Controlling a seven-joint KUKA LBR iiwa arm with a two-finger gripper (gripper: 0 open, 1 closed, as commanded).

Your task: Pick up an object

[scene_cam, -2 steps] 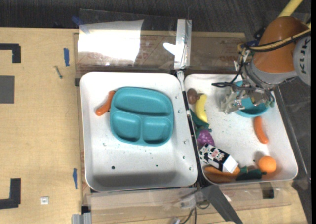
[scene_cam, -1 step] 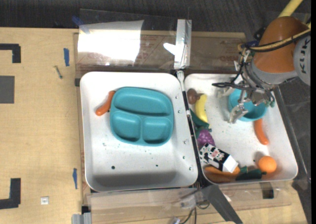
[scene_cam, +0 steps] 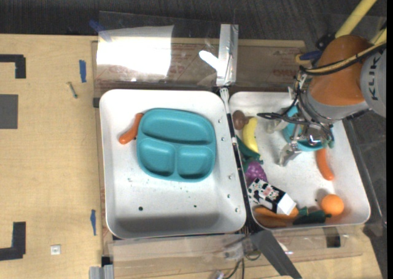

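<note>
Teal tray (scene_cam: 175,142), yellow banana (scene_cam: 250,136), orange ball (scene_cam: 332,204), black-white cow-patterned carton (scene_cam: 271,196).

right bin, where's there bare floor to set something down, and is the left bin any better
In the right bin, bare floor lies in the middle, between the banana, the gripper and the orange. Its left wall and front edge are crowded, with grapes and a carton. The left bin has a wide bare strip in front of the teal tray.

A: The blue tray (scene_cam: 174,143) looks like smooth matt plastic, the white bins (scene_cam: 116,204) glossy plastic.

B: And the tabletop (scene_cam: 43,149)?

A: Pale, matt wood grain. The hand (scene_cam: 290,152) shows bare shiny metal; the orange band (scene_cam: 336,74) is glossy.
</note>
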